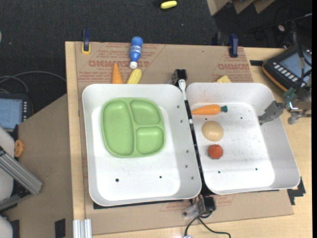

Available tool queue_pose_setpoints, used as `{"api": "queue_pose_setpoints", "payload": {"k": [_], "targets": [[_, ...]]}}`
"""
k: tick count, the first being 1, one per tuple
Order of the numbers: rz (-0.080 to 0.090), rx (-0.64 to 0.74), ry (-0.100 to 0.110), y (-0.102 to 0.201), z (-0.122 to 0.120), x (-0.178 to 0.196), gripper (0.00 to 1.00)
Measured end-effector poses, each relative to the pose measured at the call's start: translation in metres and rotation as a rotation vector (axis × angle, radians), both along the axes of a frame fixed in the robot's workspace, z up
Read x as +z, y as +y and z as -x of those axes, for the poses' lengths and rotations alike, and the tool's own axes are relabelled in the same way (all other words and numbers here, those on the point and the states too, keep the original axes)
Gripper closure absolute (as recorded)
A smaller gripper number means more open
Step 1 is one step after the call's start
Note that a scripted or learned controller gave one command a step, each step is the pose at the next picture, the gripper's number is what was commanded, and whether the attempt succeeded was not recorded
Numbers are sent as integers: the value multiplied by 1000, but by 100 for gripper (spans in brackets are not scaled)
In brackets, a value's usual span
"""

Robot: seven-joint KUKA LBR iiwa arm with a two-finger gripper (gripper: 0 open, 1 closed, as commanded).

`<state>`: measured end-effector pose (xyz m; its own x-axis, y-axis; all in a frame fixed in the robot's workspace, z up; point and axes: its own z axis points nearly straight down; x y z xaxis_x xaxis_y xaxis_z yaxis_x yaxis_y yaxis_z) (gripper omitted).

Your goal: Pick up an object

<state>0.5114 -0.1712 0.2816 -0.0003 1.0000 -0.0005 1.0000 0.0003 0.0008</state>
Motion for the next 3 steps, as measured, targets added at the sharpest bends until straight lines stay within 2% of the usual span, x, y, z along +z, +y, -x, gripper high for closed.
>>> {"api": "queue_pose_setpoints", "payload": {"k": [1,2,3], "targets": [[-7,1,17,31,16,-154,0],[6,0,-4,75,-16,-198,0],[1,2,-4,72,-70,-197,0]]}}
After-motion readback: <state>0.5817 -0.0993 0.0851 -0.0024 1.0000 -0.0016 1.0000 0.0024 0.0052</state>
